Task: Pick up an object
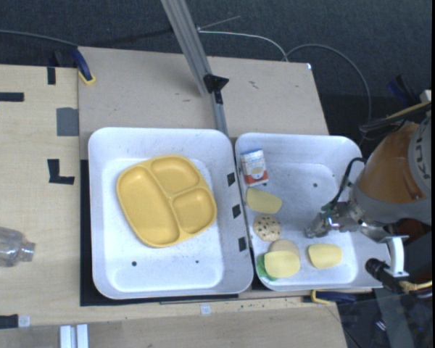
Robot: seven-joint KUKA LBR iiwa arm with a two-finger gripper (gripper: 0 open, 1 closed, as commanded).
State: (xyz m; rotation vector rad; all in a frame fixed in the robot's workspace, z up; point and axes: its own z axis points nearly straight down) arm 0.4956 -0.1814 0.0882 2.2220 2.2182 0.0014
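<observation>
Front of right bin (297,151): a pale yellow piece (281,264) on something green, and another yellow piece (325,255) just beside it.
Cookie (266,228): speckled, just behind them, with a yellow wedge (264,201) and a small carton (254,165) further back.
Gripper (317,228): down low in the right bin, just above that second yellow piece; nothing seen in it, finger spread impossible to tell.
Left bin (101,194): a yellow divided plate (166,199).
Bench edge: a clear bottle (6,245) lying at the far left.

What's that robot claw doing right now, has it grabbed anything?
Gripper: low in the right bin, nothing seen between its fingers; open or closed cannot be told.
</observation>
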